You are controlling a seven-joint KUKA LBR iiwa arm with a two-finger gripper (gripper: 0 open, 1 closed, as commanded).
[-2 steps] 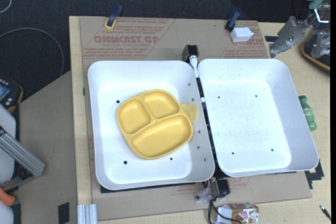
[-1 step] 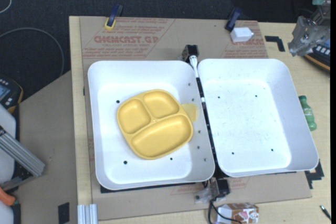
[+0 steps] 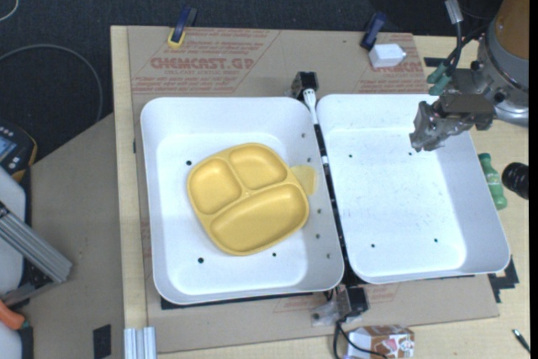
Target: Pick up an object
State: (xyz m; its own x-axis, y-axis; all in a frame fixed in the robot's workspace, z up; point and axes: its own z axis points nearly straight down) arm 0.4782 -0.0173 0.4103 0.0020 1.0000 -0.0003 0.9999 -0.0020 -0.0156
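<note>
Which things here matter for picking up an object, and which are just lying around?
For the job:
yellow divided plate in the left bin
gripper above the right bin

Lying about:
white block on the board
blue clamps
green item beside the right bin

Bench: you see a brown board [image 3: 252, 55] with red lettering.
On it: two white bins, left bin [image 3: 160, 181] and right bin [image 3: 471, 256], side by side.
Back edge: white block [image 3: 387, 55].

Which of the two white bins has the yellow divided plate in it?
The left bin; the yellow plate lies in it, while the gripper hangs over the right bin.
</note>
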